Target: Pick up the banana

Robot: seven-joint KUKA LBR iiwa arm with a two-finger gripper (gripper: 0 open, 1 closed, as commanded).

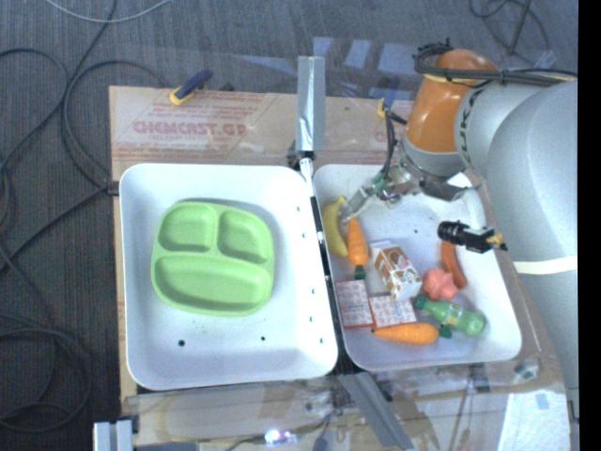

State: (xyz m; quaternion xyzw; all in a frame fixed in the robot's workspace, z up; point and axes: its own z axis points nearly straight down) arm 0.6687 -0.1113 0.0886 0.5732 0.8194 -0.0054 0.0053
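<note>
Hugging right bin (pixel 414 222) edge: banana (pixel 331 229)

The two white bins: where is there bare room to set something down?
The left bin has bare floor in front of the green plate and between it and the right bin. The right bin is crowded: banana, carrot, box and bottle, with the gripper near the banana's far end.

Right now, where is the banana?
In the camera view, the banana lies in the right bin, along its left wall, with a carrot just beside it.
</note>
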